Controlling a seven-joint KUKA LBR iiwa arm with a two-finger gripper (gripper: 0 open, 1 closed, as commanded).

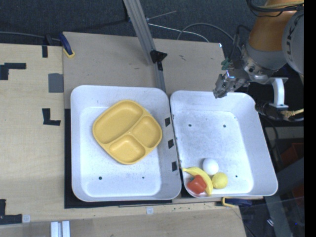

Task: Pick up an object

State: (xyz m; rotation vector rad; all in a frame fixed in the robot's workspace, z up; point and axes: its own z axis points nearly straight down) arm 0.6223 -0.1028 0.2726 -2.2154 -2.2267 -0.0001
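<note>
Small toy items, a white ball (210, 166), yellow ball (219, 180), yellow banana (198, 172) and red piece (197, 184), cluster at 6 o'clock in the right white bin (247, 132). Likely light, rigid, smooth; grip the white ball across its middle. Claw (221, 89) hovers at the bin's 12 o'clock rim, holding nothing; its opening cannot be determined.

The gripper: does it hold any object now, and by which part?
Nothing is held. The gripper hangs over the far edge of the right bin, far from the banana, white ball and other items.
</note>
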